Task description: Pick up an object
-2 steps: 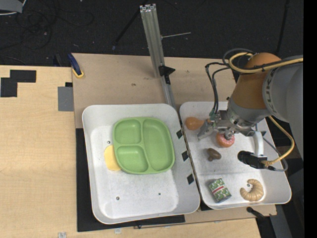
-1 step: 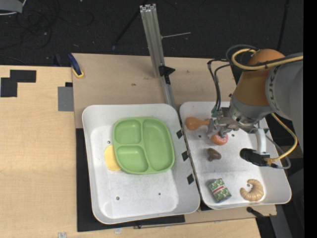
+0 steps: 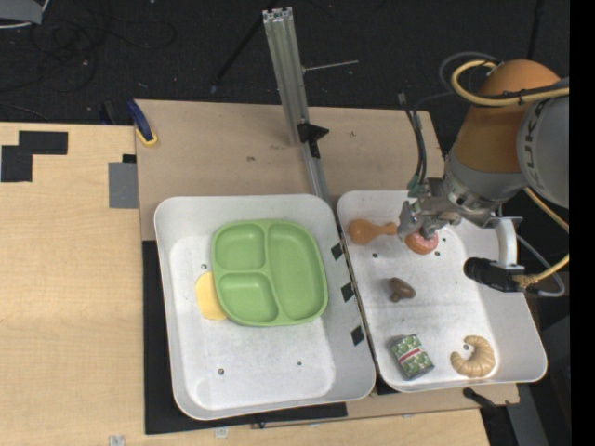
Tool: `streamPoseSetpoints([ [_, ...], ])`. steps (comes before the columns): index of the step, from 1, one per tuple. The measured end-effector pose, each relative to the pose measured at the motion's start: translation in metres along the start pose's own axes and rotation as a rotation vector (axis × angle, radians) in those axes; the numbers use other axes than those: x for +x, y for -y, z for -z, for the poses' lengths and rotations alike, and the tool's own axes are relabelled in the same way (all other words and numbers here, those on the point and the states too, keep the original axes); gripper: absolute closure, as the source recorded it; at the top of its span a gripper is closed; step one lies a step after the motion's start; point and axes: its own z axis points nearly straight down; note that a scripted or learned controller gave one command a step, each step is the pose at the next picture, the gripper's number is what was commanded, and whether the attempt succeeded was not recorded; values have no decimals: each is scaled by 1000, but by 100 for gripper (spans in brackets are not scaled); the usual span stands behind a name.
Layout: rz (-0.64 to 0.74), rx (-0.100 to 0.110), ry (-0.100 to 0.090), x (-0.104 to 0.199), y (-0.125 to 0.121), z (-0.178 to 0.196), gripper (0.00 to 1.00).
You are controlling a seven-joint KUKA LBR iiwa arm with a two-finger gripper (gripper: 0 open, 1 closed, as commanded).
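Observation:
My gripper (image 3: 418,225) hangs low over the back of the right bin (image 3: 507,328). A small red-pink round object (image 3: 424,242) peeks out just under its tip, touching or very close to it; whether it is gripped is hidden. An orange drumstick-shaped piece (image 3: 363,231) lies just left of the gripper. Further forward in the same bin are a small brown lump (image 3: 401,290), a green patterned packet (image 3: 410,356) and a tan croissant (image 3: 475,356).
The left bin (image 3: 256,370) holds a green divided plate (image 3: 270,272) with a yellow piece (image 3: 206,297) sticking out from under its left edge. A metal post (image 3: 290,91) rises behind the two bins.

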Motion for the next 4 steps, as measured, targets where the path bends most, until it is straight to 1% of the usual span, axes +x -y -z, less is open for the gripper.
streamPoseSetpoints([
  [1,0,0,0,-1,-1,53,100],
  [2,3,7,-2,54,9,40,100],
  [3,4,7,-3,99,27,46,100],
  [4,4,9,-2,157,46,37,100],
])
